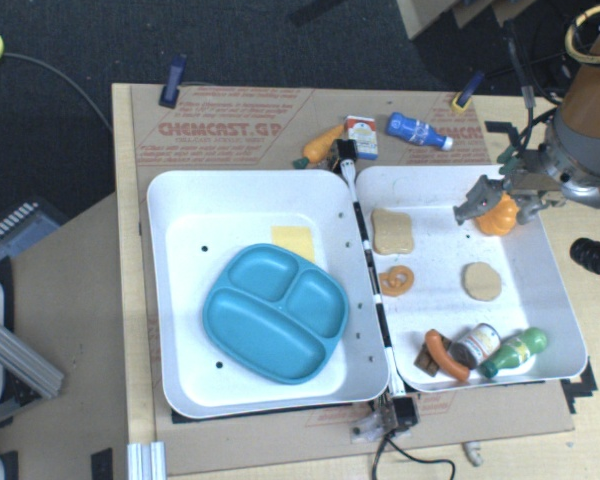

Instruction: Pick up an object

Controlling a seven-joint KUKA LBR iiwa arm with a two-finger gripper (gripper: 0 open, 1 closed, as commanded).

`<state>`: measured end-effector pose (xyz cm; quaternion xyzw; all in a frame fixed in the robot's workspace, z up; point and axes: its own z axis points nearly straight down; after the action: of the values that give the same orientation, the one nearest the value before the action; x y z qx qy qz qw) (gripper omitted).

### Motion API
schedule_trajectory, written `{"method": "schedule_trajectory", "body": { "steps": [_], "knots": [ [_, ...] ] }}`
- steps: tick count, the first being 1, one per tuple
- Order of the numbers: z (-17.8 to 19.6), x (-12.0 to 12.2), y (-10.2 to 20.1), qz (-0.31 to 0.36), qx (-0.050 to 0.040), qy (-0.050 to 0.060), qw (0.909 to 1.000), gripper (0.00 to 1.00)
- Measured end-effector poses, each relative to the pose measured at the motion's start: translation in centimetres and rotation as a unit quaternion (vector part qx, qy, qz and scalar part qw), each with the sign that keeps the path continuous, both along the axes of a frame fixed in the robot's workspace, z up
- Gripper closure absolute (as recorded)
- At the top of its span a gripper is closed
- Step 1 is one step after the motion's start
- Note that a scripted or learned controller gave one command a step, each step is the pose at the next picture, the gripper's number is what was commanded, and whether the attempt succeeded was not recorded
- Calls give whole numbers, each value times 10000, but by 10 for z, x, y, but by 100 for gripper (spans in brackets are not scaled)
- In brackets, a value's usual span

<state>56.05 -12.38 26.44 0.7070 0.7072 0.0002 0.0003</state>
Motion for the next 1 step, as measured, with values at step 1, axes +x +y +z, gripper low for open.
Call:
{"method": "schedule_trajectory", "body": {
  "steps": [1],
  "knots": [
    [-155,64,-71,-8,1,24,10000,0]
  ]
}}
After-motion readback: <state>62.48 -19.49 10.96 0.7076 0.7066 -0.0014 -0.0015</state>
